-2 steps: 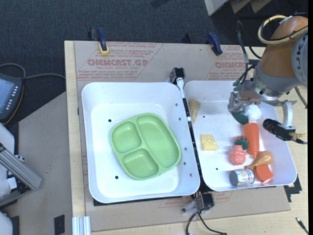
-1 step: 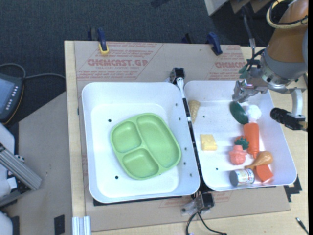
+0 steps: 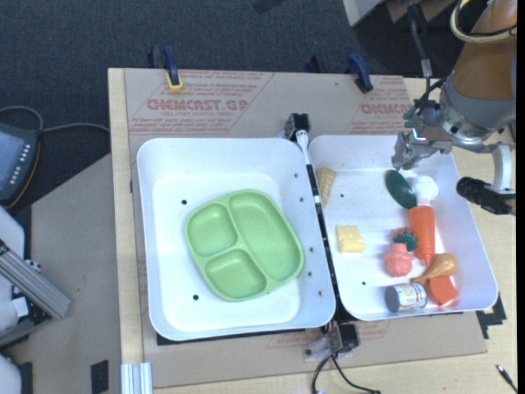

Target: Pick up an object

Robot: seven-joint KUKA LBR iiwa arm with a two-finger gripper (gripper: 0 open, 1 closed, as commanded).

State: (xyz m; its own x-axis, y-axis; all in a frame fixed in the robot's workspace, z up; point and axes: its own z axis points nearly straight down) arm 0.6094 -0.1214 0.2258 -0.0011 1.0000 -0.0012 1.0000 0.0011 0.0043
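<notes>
My gripper (image 3: 408,156) hangs over the far side of the right bin (image 3: 365,199), just above a dark green oval object (image 3: 401,190). A small white piece (image 3: 426,190) lies right beside the green one. Closer to the front of this bin are an orange carrot (image 3: 422,230), a pink and red toy fruit (image 3: 399,258), a yellow cheese block (image 3: 350,239), a tan wedge (image 3: 326,184), an orange pear shape (image 3: 441,265), a red-orange block (image 3: 444,290) and a grey can (image 3: 406,297). Nothing shows in the gripper's grasp.
The left bin (image 3: 164,187) holds a green divided plate (image 3: 242,243). A black divider strip (image 3: 314,199) runs between the two bins. Blue clamps (image 3: 358,72) hold the board at the far edge. The arm's wrist (image 3: 480,89) enters from the upper right.
</notes>
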